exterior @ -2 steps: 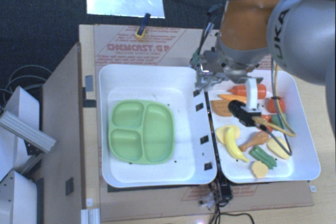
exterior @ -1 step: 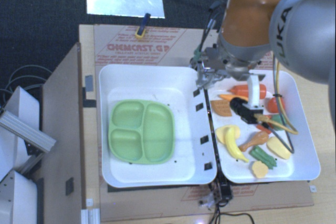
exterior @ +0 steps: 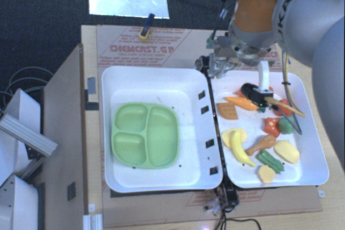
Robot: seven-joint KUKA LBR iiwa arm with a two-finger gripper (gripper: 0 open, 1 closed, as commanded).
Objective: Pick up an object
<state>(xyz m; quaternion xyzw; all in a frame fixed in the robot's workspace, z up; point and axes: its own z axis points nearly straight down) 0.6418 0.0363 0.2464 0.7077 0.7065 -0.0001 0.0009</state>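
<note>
Camera view: tan bench [exterior: 67, 116], dark carpet flr [exterior: 38, 8].

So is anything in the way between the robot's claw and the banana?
Nothing covers the banana. The gripper hovers at the far edge of the right bin, and a brown cracker lies between them; coming from above should probably clear it.

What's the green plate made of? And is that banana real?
Green plate: looks like plastic. It is one even colour and smooth, with moulded compartments and a soft shine.
Banana: probably a plastic toy, not real. Its yellow is flat and spotless. It is hard to be sure from this far.
</note>
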